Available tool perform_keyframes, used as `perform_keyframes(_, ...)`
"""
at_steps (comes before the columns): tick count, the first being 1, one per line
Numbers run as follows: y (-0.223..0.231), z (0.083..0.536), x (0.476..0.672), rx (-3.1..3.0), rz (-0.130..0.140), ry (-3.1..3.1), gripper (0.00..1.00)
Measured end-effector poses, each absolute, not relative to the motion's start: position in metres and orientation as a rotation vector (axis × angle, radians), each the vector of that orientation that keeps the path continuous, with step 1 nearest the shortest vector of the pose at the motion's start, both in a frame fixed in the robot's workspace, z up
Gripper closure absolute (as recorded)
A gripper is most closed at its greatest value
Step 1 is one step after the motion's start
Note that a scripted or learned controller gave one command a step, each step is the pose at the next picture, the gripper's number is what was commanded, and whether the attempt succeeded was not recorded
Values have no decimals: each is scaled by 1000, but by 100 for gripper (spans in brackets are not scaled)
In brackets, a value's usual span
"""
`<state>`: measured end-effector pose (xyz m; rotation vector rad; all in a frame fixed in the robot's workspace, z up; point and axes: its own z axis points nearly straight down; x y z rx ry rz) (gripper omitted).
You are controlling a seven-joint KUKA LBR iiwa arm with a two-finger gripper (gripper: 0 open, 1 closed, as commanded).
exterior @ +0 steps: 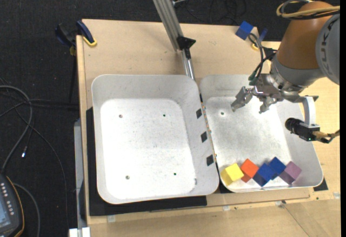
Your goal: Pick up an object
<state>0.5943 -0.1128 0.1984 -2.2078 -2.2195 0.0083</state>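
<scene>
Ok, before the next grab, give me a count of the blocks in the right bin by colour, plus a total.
Yellow block: 1
Orange block: 1
Blue block: 1
Purple block: 1
Total: 4, all clustered along the near edge of the right bin.
Another blue block sits on the bench outside the bins and is not counted.

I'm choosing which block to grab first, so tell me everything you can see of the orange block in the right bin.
The orange block is a small cube, matte and plain-coloured, possibly foam or wood. It sits tilted at the near edge of the right bin, in a row of blocks: the yellow block touches it on one side, the blue block on the other. The claw hangs well away from it, toward the bin's far end.
</scene>
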Motion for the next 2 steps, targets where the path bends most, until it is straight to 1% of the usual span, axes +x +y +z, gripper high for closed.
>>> perform_keyframes(1, -111, 140, 544, -2218, 9, -2213, 0)
perform_keyframes(2, -162, 93, 567, -2227, 0, -2219, 0)
